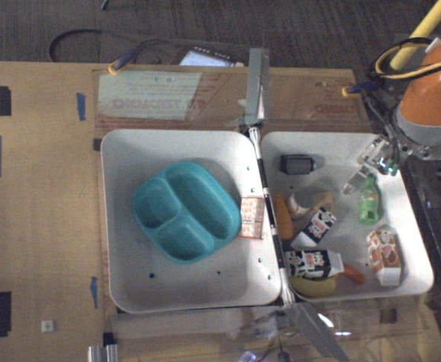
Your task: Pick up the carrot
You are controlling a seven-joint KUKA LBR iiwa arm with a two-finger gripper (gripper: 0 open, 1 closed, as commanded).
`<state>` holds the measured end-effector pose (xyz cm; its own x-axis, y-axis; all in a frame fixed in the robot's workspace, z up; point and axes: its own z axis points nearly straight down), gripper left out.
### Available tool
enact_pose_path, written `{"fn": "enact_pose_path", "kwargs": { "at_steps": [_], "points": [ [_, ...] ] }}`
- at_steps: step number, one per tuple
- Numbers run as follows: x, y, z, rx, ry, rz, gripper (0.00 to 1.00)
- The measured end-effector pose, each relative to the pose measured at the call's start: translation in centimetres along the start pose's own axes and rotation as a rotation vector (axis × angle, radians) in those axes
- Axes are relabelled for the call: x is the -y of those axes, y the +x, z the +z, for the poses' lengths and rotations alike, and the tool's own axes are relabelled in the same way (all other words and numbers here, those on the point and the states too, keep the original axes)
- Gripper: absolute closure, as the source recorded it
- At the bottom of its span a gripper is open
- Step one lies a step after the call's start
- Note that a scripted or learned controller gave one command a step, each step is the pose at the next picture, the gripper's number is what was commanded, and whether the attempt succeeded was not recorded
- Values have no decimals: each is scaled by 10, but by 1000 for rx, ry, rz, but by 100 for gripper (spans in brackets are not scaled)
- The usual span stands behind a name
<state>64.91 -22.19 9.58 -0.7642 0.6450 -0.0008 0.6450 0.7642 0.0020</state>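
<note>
Wooden bench, two white bins side by side. Gripper at upper right of right bin, jaws apart, holding nothing, just above a green bottle. Carrot lies lower down near the front rim, beside a banana and milk carton.

Small orange tapered carrot, prob. toy/plastic, lies flat on floor of right-hand shallow white bin, near its front edge. Long axis runs approx. left-right w/ slight tilt. Left end tucked against yellow banana & just right of black-and-white cow-print carton. Orange-and-white carton sits just beyond its right end. Only part visible; exact shape hard to tell.
</note>
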Motion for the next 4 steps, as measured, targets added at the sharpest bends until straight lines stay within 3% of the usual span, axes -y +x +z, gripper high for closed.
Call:
{"fn": "enact_pose_path", "kwargs": {
  "at_steps": [1, 2, 3, 4],
  "points": [
    [-1, -8, 10, -12, 8, -326, 0],
    [31, 70, 10, 1, -1, -302, 0],
    [2, 50, 10, 5, -2, -667, 0],
    [2, 1, -95, 4, -1, -434, 0]
  ]
}}
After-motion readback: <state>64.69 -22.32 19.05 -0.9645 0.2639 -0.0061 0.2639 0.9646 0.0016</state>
